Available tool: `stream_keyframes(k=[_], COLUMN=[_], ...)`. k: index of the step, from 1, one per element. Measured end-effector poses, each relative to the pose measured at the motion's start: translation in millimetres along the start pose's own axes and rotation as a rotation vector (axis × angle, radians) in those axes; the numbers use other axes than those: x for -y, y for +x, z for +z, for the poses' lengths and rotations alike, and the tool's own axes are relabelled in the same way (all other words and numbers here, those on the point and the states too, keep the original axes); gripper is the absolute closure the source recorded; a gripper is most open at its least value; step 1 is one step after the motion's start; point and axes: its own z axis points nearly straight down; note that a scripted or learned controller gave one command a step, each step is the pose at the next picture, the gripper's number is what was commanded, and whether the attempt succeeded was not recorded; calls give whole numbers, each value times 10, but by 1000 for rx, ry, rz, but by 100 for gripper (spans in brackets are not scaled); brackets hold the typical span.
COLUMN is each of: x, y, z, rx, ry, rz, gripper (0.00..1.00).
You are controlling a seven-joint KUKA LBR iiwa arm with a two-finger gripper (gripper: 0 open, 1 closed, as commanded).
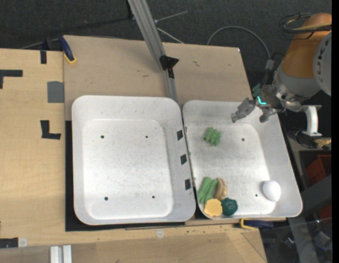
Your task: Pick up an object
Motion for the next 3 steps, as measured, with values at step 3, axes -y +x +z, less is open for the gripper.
stream_keyframes(k=[3], x=[-19], y=[-82], z=[1042], rx=[1], ry=[1], rz=[-1], gripper=[0])
